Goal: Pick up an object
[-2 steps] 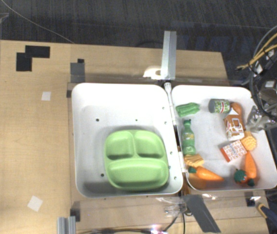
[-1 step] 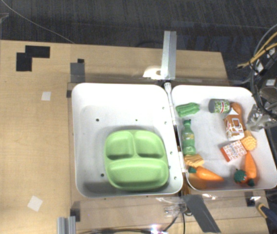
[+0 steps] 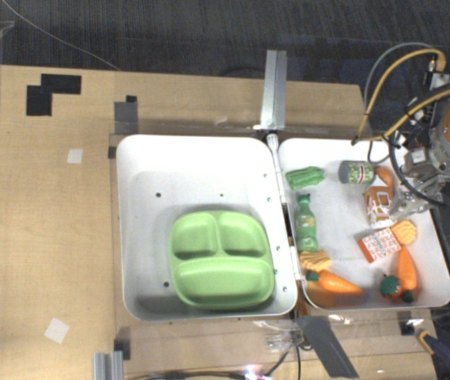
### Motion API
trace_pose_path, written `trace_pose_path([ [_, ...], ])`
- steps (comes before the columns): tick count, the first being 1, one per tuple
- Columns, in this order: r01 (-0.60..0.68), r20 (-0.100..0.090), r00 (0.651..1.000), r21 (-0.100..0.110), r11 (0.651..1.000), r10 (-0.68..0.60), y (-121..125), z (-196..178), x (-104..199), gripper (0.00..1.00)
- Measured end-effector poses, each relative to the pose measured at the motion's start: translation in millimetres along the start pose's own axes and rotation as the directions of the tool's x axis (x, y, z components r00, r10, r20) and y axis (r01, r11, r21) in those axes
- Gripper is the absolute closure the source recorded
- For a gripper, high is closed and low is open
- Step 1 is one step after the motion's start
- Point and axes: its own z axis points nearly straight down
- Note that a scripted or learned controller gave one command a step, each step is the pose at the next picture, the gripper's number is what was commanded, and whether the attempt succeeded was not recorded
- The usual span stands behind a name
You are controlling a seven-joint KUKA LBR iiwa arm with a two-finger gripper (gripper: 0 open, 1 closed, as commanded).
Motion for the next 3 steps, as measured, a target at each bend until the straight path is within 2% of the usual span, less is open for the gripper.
trace_pose_path([
  [1,0.294,-0.002,0.956,0.005,0.956,-0.294,-56.1,-29.4,-3.6,1.0],
  [3,0.289,-0.001,0.957,0.022,0.957,-0.289,-60.5,-55.3,-6.6,1.0],
])
